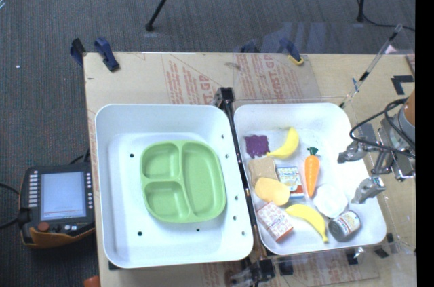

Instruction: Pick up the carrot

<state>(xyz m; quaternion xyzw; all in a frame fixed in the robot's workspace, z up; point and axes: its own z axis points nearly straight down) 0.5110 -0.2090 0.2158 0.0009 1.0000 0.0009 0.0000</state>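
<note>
The carrot (311, 171) stood near the right bin's (339, 115) middle, hemmed by a banana (286, 143), a packet (290, 178) and a white lid (331, 199), while the pincer (361, 174) hung wide open and holding nothing at that bin's right rim.

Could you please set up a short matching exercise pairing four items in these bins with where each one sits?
Items:
1. orange carrot with green top
2. green three-compartment plastic plate
3. purple flat square
4. small metal can

Places:
A. near right corner of the right bin
B. left bin
C. far left part of the right bin
D. middle of the right bin, right of a small carton

Pairs: 1-D, 2-B, 3-C, 4-A
</note>
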